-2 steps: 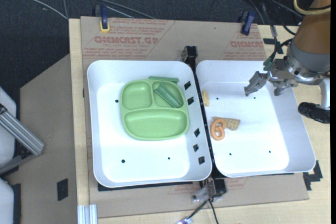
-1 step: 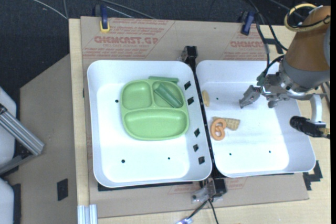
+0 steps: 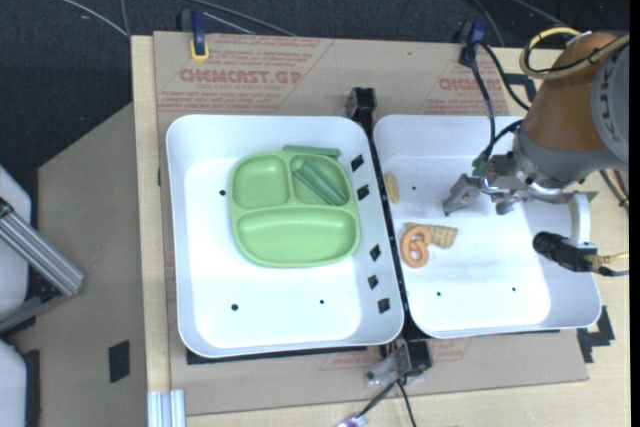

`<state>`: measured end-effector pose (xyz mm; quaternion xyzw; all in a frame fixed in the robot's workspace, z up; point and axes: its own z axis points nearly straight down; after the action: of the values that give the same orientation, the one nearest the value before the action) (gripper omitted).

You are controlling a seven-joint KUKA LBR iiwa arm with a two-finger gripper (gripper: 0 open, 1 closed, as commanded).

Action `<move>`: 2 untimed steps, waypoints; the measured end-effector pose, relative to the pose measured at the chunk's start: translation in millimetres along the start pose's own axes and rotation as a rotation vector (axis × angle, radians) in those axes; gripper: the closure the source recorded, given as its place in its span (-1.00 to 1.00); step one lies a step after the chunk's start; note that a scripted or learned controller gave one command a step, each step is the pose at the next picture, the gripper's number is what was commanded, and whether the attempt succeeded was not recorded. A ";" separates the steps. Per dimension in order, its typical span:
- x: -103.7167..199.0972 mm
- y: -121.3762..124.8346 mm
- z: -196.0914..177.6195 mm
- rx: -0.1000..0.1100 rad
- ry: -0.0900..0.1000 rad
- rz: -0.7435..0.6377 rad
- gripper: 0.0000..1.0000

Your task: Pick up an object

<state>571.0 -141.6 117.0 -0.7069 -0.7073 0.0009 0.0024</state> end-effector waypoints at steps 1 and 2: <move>0.8 -0.2 34.0 0.000 0.000 0.000 -1.00; 0.6 1.0 20.8 -0.004 0.000 0.001 1.00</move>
<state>571.9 -140.9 96.2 -0.7072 -0.7070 -0.0005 0.0008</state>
